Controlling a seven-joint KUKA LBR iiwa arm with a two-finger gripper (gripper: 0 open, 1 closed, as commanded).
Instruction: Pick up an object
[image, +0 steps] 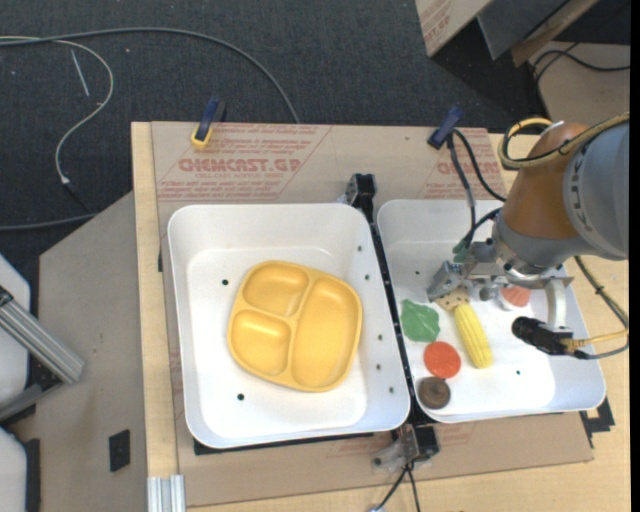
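Note:
In the right bin (560, 385) lie a yellow corn cob (473, 335), a green leafy piece (420, 321), a red round piece (442, 359) and a brown round piece (433, 392). My gripper (470, 289) is low over the middle of this bin, just above the top end of the corn cob and right of the green piece. A small orange-red piece (516, 296) peeks out at the gripper's right side. Nothing is visibly held.
The left bin (200, 250) holds a yellow divided plate (295, 325). The grey arm with its orange band (545, 195) comes in over the right bin's far right part. The black divider (385, 290) runs between the bins.

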